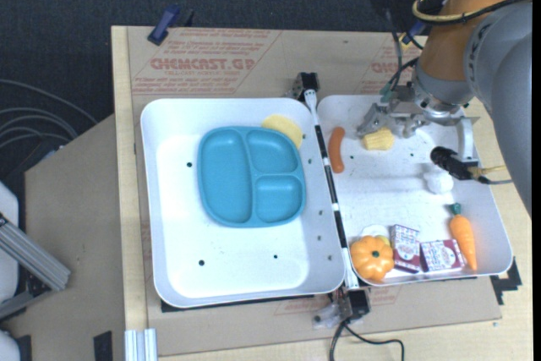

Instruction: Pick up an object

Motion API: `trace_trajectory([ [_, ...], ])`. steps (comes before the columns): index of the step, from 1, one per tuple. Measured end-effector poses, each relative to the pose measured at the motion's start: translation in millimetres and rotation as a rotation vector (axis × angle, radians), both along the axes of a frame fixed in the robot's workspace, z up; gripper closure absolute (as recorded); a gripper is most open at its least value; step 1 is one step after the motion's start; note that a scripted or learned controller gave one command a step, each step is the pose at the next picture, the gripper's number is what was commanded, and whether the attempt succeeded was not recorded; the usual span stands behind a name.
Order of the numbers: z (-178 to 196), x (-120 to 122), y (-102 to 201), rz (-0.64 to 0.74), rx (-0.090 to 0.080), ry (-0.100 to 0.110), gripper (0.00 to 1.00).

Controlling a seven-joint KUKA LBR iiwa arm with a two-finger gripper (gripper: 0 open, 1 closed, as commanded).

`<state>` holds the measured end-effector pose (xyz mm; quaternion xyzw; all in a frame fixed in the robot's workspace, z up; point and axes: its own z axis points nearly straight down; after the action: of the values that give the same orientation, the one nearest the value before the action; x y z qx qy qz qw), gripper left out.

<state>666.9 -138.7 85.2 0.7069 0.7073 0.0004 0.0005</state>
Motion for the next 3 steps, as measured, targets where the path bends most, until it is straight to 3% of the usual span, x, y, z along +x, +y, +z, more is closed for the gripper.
trace_trajectory([
  [1,10.4,0.6,0.0,0.0,-0.001,-0.002,1.0],
  [2,100.5,0.4,82.3,0.001,0.001,-0.001,1.0],
  [3,140.4,-109.7,124.6,0.0,0.001,0.004,1.0],
])
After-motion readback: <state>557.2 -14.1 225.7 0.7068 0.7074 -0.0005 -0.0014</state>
